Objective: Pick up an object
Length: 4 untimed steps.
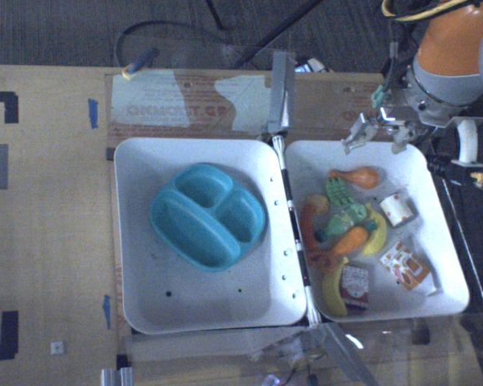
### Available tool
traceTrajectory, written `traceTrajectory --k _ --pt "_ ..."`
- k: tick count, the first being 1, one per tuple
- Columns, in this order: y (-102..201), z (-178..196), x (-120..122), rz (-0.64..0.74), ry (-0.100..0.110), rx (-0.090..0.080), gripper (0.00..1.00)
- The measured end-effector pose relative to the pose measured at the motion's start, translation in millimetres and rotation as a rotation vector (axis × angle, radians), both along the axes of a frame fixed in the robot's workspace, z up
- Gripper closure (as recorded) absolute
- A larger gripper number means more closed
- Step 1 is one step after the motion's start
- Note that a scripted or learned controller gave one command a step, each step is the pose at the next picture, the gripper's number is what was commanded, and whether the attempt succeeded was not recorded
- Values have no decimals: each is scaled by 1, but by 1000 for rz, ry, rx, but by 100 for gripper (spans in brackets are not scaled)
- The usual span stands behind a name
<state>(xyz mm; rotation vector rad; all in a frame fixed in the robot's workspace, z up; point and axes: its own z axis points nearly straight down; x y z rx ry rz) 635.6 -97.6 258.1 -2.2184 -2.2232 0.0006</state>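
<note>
Two shallow white bins are seen side by side on the wooden bench [48, 215]. In the left white bin [137, 296] a blue plastic plate with three sections [208, 215] is laid, a little tilted. The right white bin [447, 284] is packed with small toys: an orange toy chicken leg [358, 176] near the top, a green bumpy toy [340, 197] just under it, an orange toy carrot [352, 239] in the middle, a yellow toy banana [333, 290] near the bottom edge, a small white roll with a brown end [397, 209] on the right side, a dark red little packet [355, 285] touching the banana, and a white and orange carton [406, 266] lying flat. The grey and orange arm [455, 34] is seen at the top right (it comes in from that side). The gripper [380, 135] is held over the top edge of the right bin, above the chicken leg and apart from it. Its two silver fingers [356, 138] are spread open, and nothing is seen between them. All the toys are lying in the bin.
</note>
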Motion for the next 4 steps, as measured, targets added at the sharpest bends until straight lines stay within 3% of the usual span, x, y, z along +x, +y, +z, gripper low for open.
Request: traceTrajectory --k 1,2,3,4 --pt "26 -72 -19 59 0 0 0" --pt "-16 -115 -54 114 0 0 0" --pt "-1 -171 -41 83 -6 -1 0" --pt "-33 -135 -37 -159 -3 -2 0"
